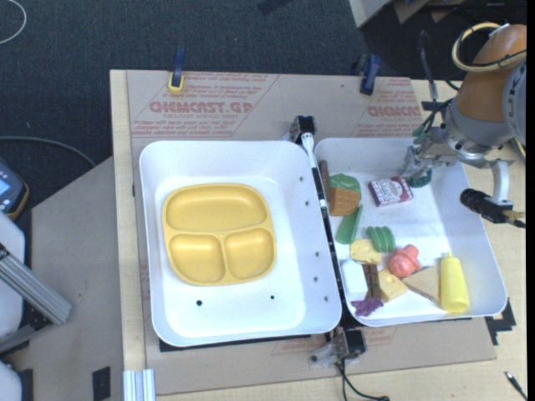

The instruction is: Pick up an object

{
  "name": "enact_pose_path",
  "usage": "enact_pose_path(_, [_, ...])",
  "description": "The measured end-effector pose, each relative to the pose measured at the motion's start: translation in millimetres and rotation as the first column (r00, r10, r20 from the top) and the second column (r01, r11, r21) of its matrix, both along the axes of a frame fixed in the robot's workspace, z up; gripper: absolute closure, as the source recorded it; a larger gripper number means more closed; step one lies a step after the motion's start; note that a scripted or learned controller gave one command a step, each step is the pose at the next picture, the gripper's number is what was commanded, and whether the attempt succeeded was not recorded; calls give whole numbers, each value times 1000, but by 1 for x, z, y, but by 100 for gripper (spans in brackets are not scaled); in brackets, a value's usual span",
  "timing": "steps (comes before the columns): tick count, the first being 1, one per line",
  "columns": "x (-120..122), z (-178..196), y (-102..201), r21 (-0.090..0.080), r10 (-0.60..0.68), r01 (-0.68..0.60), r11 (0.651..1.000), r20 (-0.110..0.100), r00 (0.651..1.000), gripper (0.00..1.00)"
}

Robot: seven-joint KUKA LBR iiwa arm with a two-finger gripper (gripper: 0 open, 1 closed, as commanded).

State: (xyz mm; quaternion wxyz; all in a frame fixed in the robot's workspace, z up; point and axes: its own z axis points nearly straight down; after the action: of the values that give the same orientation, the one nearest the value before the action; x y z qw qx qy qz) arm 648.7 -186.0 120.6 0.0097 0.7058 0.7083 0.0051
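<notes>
While the arm (489, 82) reached in from the upper right of the frame, its gripper (418, 167) hung over the far part of the right bin (481, 249), just beside a small red-and-white packet (390, 191). Whether it touched the packet, or how far it was open, I cannot tell. More toy food lay lower in this bin, and the left bin (155, 224) carried a yellow divided tray (219, 231).

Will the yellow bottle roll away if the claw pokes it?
Maybe. The yellow bottle lies on its side in the right bin and looks rounded, so a sideways poke could roll it. It looks like smooth toy plastic, so probably light and a bit slippery. The nearby rim might stop it.
</notes>
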Motion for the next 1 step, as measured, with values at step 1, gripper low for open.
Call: enact_pose_path(1, [1, 64, -5, 3, -3, 3, 1000, -13, 1000, 100])
